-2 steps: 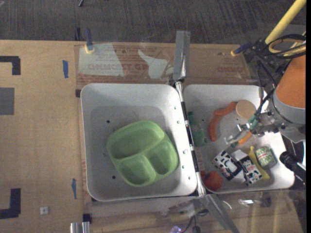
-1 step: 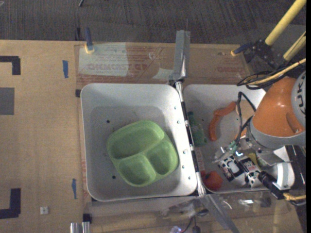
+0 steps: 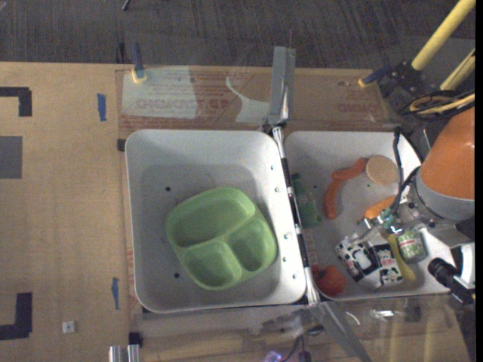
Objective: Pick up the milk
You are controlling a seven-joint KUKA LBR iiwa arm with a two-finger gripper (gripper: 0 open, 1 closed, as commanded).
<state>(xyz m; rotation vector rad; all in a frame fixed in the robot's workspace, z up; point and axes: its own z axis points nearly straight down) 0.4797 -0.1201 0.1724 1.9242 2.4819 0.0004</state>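
Camera view: gripper [image 3: 386, 228] hovers over milk [image 3: 367, 259] in right bin [image 3: 317, 153].

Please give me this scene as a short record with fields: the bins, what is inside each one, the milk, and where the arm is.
left bin: holds a green divided plate
right bin: holds a milk carton, a red tomato, an orange sausage-shaped toy, a tan round piece, a green item
milk position: lying near the bin's front edge
arm: over the right bin's right side, above the milk area
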